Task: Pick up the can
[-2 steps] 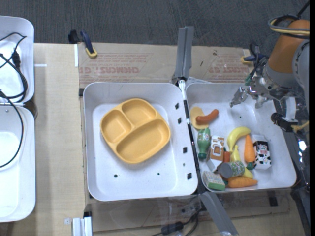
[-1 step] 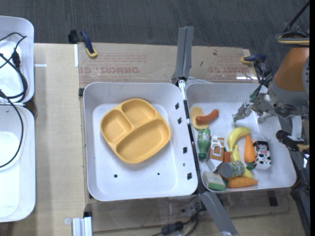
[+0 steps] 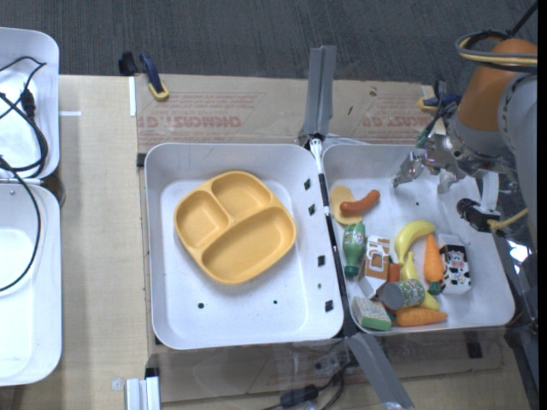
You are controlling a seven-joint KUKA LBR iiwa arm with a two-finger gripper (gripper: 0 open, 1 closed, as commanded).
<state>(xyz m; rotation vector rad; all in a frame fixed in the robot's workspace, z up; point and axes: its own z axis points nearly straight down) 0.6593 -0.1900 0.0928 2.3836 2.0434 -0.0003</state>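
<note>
Not started: jaws look apart and grip nothing, hovering over the right bin's far end, while the can lies on its side well nearer the camera among toy food, untouched.

Light falls evenly and brightly from overhead onto my bench, and I see only soft, short shadows under the yellow plate and the food pile. The left bin reads clean white without harsh glare; the white basins at the far left nearly blow out. The picture is slightly soft overall, fine labels unreadable, and my arm looks a little smeared.
</note>
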